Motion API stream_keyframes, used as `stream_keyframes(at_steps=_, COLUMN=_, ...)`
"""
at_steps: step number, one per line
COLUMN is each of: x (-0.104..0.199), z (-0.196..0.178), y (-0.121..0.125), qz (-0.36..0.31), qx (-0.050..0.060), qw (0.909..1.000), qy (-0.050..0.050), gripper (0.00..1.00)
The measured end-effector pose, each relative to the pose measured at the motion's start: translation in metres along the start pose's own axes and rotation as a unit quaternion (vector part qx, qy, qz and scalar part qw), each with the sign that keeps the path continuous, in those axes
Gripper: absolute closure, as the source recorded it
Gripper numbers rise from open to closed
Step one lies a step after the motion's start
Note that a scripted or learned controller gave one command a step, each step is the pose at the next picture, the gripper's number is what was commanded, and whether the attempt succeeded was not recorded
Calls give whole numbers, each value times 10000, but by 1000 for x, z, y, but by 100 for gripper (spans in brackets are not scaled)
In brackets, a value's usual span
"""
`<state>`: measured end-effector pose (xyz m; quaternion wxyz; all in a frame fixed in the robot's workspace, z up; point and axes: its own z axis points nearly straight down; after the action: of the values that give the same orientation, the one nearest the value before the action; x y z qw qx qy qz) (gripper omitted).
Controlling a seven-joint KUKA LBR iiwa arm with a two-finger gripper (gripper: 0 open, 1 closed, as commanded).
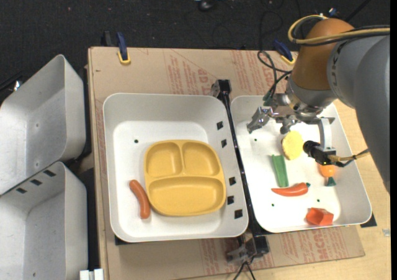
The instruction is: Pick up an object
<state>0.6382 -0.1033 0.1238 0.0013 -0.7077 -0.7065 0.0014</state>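
**benchwatcher:** Quick read wanted on this pick. The gripper (296,138) is seen low over the right bin (353,210), right above the yellow lemon-like piece (293,146). What's held?

**gripnerd:** Nothing that can be confirmed. The lemon piece is lying on the bin floor just under the wrist hardware, and it isn't shown between anything. Whether the gripper is spread or pressed together can't be told from this slanted view, since the tips are hidden by the arm's own metalwork.

**benchwatcher:** So what's reckoned to be the target?

**gripnerd:** Probably the lemon piece, as it's closest. The green vegetable (280,170) is lying just below it, the red chili (290,190) below that, a small orange carrot-like piece (327,169) to the right, and a red piece (319,215) near the front wall. The yellow divided plate (184,177) and the sausage (140,198) in the left bin (118,111) are well apart from the action.

**benchwatcher:** Tips for doing it well?

**gripnerd:** The descent should be centred on the lemon piece, not its edge, because a rounded shape is easily squirted sideways. The green vegetable should be kept clear of the closing line. The lift is best done straight up, and a grasp shouldn't be assumed until the piece is seen leaving the floor.
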Motion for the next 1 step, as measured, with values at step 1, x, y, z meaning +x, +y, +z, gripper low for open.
stream_keyframes(at_steps=1, x=1, z=33, y=0, qz=-5, qx=-2, qw=10000, qy=0, gripper=0)
